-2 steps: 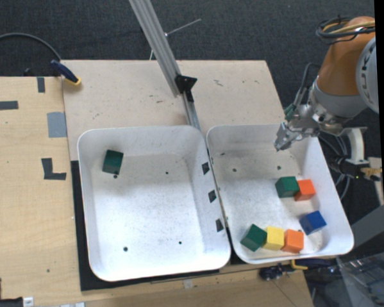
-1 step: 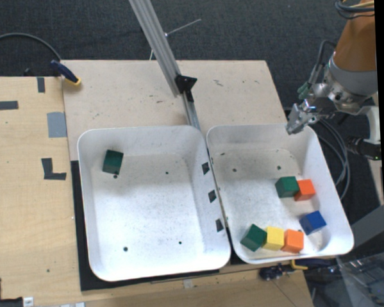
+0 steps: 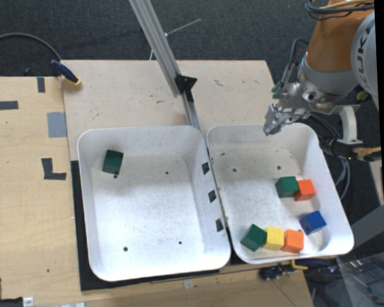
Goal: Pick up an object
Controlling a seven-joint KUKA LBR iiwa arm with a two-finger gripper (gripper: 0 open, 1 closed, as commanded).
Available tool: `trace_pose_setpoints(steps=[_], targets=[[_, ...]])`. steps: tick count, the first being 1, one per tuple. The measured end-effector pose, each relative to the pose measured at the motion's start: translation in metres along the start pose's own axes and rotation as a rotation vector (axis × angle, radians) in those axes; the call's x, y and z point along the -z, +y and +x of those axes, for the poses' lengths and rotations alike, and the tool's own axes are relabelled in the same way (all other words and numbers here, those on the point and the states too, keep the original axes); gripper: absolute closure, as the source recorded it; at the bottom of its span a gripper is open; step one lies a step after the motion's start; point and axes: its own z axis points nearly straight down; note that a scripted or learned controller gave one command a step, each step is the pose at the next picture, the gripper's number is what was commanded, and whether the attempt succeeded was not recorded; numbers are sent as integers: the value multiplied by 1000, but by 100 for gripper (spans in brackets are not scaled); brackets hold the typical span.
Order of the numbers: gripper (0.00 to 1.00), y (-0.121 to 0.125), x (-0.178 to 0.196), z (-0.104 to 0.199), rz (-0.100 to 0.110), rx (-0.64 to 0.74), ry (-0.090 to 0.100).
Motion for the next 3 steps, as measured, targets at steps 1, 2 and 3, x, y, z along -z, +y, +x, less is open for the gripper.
trace_pose_setpoints(steps=[1,2,3], targets=[[100,0,0,56,1,0,0],[100,2,-3,108,1,0,0],[100,-1,-11,156,2,-1,0]])
